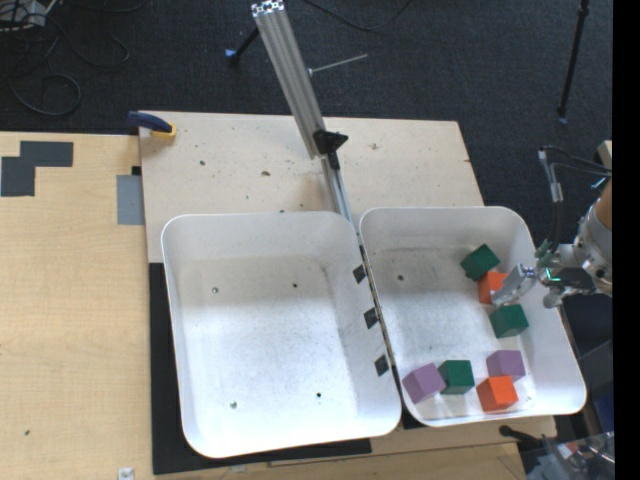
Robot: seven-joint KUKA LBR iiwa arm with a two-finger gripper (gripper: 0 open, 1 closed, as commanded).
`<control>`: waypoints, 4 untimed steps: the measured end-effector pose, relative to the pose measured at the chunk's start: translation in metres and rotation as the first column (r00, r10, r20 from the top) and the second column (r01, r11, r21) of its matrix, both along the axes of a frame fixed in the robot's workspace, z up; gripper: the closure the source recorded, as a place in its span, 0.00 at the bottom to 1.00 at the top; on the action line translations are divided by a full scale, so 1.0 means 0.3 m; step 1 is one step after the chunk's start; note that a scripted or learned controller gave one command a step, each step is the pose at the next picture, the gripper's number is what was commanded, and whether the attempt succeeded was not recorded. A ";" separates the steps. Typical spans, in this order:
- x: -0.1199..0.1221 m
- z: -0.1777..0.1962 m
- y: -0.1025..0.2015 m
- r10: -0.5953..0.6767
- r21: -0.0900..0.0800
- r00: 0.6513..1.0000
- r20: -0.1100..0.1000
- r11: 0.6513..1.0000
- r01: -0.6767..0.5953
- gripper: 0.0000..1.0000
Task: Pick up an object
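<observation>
Orange cube (489, 287) sits against the right bin's (440, 230) far right side, and the claw (521, 281) is right on top of it, reaching in over the bin's right wall, its metal tip touching or just overlapping the cube's right edge; whether the claw is clenched or released I cannot tell, the tip is too small and blurred. A dark green cube (479, 261) lies just beyond the orange one, touching it, and a second green cube (509, 320) lies just on the near side of the claw. Down by the near wall there's a cluster: a purple cube (424, 381), a green cube (457, 375) just beside it, then another purple cube (505, 364) with a second orange cube (497, 393) touching it in front. The left bin (190, 268) stands flush against the right one, with small black clips along the shared wall. Both bins rest on a pale worktop (230, 168), speckled with dark spots; a slanted aluminium bar (293, 78) rises from between the bins toward the back. A blue-and-yellow clamp (152, 124) grips the worktop's far left corner. Beyond is dark carpet (440, 48) with loose cables, and a wood panel (60, 308) with grey patches lies to the left.
</observation>
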State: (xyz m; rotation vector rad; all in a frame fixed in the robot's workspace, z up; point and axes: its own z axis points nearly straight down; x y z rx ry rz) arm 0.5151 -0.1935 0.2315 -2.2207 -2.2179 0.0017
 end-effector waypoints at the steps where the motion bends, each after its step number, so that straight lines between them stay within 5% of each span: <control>1: -0.033 -0.162 0.000 0.000 0.002 1.000 -0.005 1.000 0.000 0.00; 3: -0.048 -0.467 -0.015 -0.002 0.001 1.000 0.001 1.000 0.002 0.00; 4: -0.049 -0.433 -0.017 -0.009 0.002 1.000 0.000 1.000 0.009 1.00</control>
